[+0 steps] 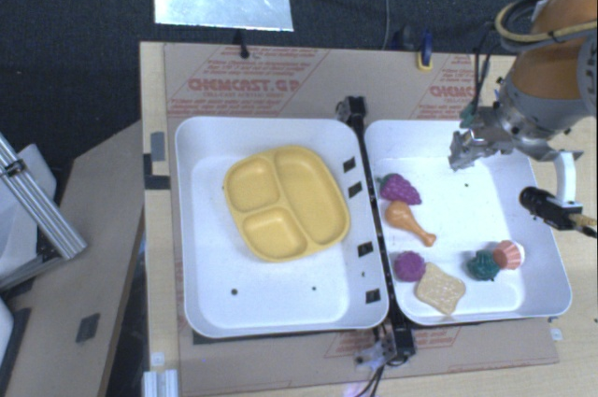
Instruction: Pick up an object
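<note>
From my screen, the candidate objects all lie in the right bin (547, 288): a purple grape bunch (400, 189) toward its 10 o'clock side, a toy chicken drumstick (409, 221) just below it, a smaller purple piece (408, 266) at about 7 o'clock touching a slice of toy bread (439, 289), and at 4 o'clock a green piece (483, 265) pressed against a pink cupcake (507, 253). The gripper (464, 150) hovers over the bin's 12 o'clock region, well apart from every item, with nothing between its fingers; I cannot tell how far apart they stand. The grey arm (551, 59) with its orange band comes in from 2 o'clock. In the left bin (210, 292) sits a yellow divided plate (285, 201), near its centre. Both bins rest on a cardboard sheet (248, 77).
</note>
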You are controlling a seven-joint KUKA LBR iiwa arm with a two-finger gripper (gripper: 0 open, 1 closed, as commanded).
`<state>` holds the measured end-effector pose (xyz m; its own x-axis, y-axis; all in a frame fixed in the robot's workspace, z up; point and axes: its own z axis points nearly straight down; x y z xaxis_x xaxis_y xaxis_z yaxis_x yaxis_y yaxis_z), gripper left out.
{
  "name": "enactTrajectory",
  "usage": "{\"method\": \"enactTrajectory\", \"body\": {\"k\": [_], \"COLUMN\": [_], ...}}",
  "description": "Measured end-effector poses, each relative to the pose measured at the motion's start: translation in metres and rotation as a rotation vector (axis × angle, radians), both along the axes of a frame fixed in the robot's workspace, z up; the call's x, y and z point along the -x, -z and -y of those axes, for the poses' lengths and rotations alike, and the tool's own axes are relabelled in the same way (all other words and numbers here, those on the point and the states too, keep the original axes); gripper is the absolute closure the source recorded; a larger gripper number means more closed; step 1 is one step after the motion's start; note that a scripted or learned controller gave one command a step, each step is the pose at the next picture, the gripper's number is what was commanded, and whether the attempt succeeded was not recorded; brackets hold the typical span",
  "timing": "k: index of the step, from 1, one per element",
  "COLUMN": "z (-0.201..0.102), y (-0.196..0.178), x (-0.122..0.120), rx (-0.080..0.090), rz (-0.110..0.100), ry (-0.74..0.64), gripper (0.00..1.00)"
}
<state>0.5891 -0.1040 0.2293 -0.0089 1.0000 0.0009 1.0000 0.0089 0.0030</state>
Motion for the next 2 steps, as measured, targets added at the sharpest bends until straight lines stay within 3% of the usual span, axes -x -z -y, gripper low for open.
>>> {"method": "enactTrajectory", "body": {"k": [2], "z": [-0.105], "y": [0.005], "x": [0.003], "rx": [-0.001], "rz": [-0.002], "ry": [-0.001], "gripper": [1.0]}}
